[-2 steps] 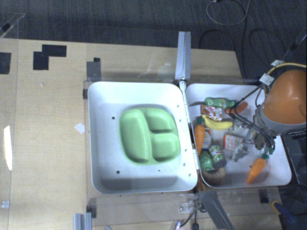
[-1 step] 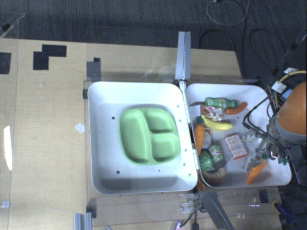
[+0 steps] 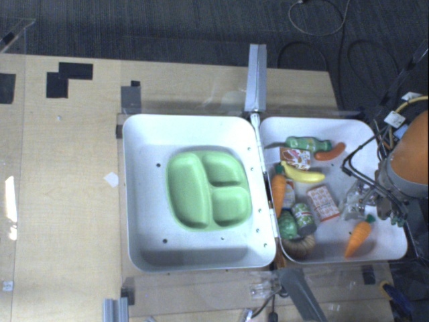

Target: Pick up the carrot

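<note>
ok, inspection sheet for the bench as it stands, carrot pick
surface: wooden bench bearing two white bins side by side.
job's things: two carrots in the right bin: one in the near right corner, one along its left wall.
clutter: green divided tray in the left bin; banana, bottle, cans and packets in the right.
grippers: gripper just above the corner carrot, fingers unclear.
cables: black loops on the floor behind.
surroundings: dark carpet.

We see the arm [image 3: 410,158] as a rounded orange band above a grey ring, with a pale metal gripper [image 3: 365,206] below it (black cables loop along its side)
</note>
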